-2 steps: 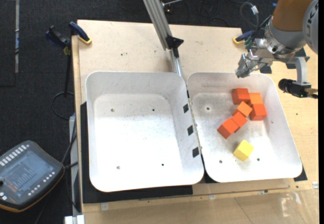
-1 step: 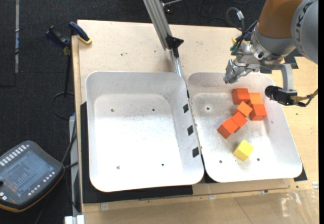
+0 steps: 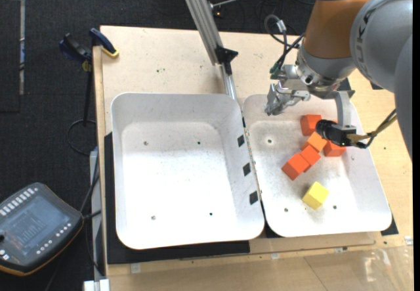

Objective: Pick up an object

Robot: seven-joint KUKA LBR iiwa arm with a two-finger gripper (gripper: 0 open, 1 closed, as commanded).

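Several orange cubes (image 3: 310,144) and one yellow cube (image 3: 315,195) lie right of centre; the gripper (image 3: 277,105), above them, has an unclear state.

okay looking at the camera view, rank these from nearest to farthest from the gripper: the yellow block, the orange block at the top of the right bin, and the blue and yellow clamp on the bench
Measured from the gripper, at the right bin's upper left:
1. The top orange block, just to its right in the right bin.
2. The yellow block, lower in the same bin.
3. The clamp, at the bench's far upper-left corner.
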